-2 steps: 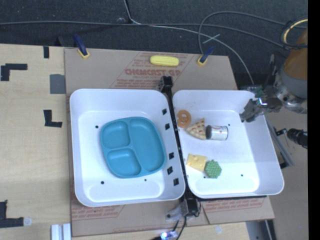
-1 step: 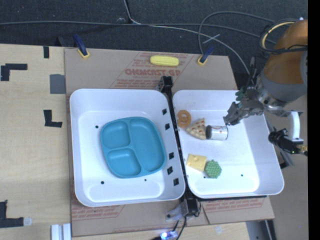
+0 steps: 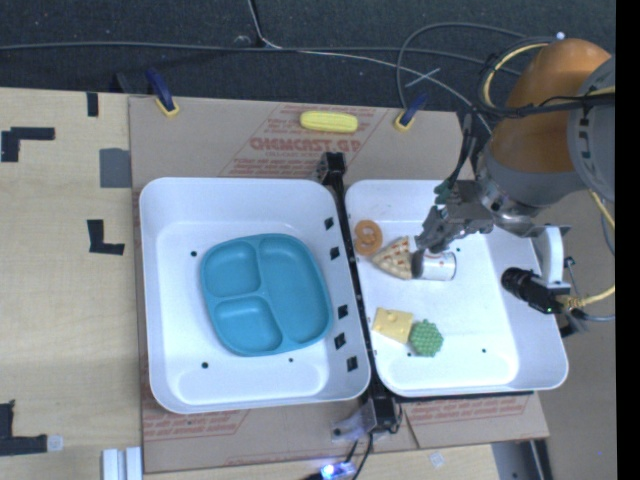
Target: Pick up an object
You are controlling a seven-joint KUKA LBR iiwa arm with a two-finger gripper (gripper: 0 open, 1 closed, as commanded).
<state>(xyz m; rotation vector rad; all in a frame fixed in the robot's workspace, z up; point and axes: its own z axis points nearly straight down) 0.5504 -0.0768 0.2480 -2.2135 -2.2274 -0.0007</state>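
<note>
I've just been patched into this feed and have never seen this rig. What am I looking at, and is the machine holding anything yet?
One camera looks down at a slant on a bench with two white bins. The grey and orange robot arm reaches in from the right. Its claw is low in the right bin, over a small grey cylinder beside a waffle-like wedge. I cannot tell if it grips anything. Also there: a small ring, a yellow block, a green knobbly piece. The left bin holds a blue divided plate. A yellow item lies behind the bins.
</note>
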